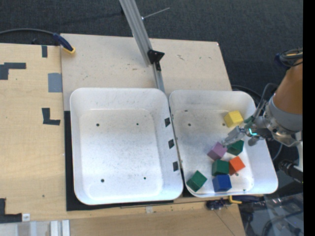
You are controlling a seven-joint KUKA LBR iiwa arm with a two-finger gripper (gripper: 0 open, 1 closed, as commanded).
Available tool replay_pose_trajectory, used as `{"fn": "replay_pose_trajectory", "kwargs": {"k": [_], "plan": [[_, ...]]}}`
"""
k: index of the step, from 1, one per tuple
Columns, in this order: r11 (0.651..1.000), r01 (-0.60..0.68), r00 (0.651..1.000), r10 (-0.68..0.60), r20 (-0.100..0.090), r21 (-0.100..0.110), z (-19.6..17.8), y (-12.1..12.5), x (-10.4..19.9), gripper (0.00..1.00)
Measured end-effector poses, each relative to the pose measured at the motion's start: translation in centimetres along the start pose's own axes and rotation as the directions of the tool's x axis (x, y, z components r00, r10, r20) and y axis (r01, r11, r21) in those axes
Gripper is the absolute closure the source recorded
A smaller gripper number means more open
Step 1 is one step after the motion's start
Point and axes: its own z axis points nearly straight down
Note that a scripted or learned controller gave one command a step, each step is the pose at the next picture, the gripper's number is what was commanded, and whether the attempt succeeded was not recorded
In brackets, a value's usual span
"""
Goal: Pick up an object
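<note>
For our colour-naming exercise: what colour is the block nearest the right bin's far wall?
Yellow block, clearest in the camera view.

Wood bench (29, 132) w/ dark carpet floor (236, 14) behind.

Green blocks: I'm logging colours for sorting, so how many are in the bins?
3, all in the right bin: one at its near-left corner, one beside the orange block, one under the gripper. More may be hidden beneath the gripper.
</note>
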Motion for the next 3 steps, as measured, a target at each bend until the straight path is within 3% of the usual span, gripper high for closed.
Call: {"fn": "replay_pose_trajectory", "kwargs": {"k": [1,2,3], "plan": [[1.0,0.002,1.0,-0.002,0.001,-0.004,-0.2,0.1,0.0,0.0],[1.0,0.0,1.0,0.0,-0.001,0.003,6.2,-0.3,0.2,0.0],[1.0,0.002,1.0,-0.002,0.005,-0.012,11.8,0.5,-0.5,0.0]]}}
